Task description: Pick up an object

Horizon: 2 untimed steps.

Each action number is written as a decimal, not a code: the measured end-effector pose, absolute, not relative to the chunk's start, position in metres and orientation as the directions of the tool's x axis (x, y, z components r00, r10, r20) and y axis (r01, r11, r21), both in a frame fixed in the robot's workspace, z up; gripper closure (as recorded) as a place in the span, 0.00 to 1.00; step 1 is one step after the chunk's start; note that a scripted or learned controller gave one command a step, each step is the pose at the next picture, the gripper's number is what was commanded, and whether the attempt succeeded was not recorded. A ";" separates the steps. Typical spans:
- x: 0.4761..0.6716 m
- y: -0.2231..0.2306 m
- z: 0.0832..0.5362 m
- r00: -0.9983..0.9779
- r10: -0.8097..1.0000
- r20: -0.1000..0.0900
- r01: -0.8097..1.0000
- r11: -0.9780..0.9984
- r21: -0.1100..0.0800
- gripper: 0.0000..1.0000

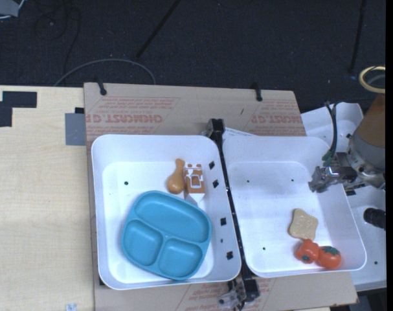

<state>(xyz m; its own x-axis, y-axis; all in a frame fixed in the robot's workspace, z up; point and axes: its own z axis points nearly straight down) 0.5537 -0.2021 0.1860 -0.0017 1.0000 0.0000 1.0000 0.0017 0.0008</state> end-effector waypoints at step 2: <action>0.553 -0.164 0.231 -0.004 1.000 0.002 1.000 0.004 -0.003 1.00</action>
